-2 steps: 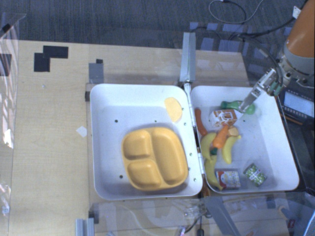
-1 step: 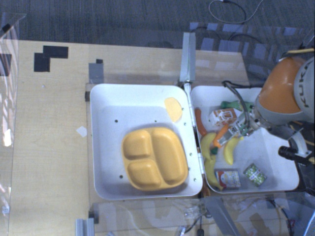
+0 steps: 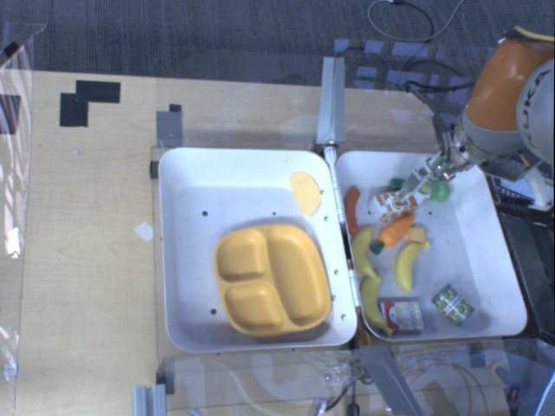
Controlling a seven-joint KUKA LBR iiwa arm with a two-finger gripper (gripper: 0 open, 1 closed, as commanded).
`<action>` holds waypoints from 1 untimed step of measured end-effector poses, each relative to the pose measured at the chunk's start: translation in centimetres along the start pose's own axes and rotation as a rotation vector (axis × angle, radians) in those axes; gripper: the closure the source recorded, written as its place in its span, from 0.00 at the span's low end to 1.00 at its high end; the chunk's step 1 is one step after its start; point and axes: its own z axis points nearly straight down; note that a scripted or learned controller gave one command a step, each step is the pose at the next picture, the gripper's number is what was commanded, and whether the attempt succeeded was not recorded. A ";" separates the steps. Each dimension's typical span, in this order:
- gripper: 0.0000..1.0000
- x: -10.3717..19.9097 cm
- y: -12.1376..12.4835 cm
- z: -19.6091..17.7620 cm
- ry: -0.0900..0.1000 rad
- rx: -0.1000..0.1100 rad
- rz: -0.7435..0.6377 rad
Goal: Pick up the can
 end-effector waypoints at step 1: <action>0.00 -2.4 -3.1 -29.6 -0.001 0.000 0.058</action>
